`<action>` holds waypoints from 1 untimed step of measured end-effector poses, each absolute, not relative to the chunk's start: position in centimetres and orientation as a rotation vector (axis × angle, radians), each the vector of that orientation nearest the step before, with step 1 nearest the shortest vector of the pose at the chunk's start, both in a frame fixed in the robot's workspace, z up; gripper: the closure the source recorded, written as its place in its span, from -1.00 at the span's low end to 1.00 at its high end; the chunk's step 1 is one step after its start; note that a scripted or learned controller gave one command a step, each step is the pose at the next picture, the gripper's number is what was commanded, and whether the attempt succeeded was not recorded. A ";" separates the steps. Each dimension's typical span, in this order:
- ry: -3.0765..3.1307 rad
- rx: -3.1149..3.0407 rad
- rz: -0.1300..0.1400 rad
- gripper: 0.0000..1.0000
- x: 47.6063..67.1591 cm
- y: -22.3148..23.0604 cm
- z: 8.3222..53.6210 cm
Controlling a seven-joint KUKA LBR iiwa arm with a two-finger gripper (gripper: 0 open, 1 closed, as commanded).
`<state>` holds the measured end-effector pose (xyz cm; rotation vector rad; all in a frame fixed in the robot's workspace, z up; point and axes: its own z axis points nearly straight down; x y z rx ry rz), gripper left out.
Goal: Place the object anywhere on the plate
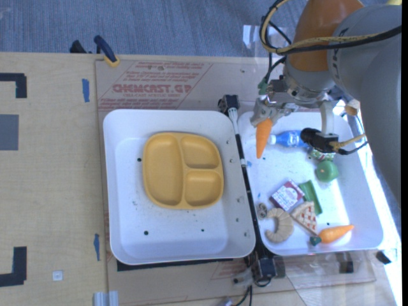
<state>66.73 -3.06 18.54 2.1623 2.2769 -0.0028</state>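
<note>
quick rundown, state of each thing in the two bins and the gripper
gripper: shut on the carrot, above the right bin's left edge
carrot: held, hanging point down
plate: flat in the left bin, nothing on it
water bottle: lying on its side
second carrot: lying flat
croissant: lying in the right bin
pizza slice: lying flat

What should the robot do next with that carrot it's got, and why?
Probably carry it left. The gripper holds an orange carrot hanging point-down over the right bin's left edge, while the yellow plate sits in the left bin, so it must cross the divider first.
</note>
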 end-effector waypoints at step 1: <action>2.363 2.076 0.003 1.00 62.3 6.0 18.5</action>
